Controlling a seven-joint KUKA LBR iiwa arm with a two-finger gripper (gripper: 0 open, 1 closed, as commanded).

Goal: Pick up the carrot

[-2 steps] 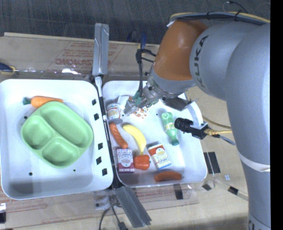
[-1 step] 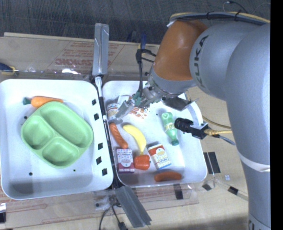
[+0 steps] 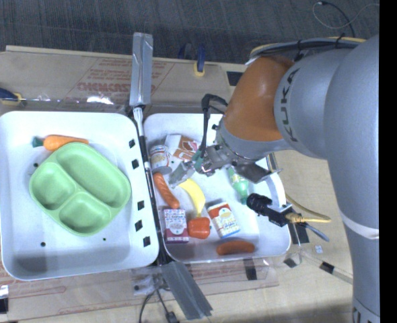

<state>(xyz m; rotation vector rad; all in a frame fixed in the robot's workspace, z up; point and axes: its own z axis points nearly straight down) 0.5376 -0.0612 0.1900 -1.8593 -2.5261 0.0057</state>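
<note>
Two white bins apart, the orange carrot (image 3: 65,140) lies at ten o'clock from my gripper (image 3: 193,165), whose grip state I cannot tell.

Bright, even overhead light (soft shadows), slightly grainy.
</note>
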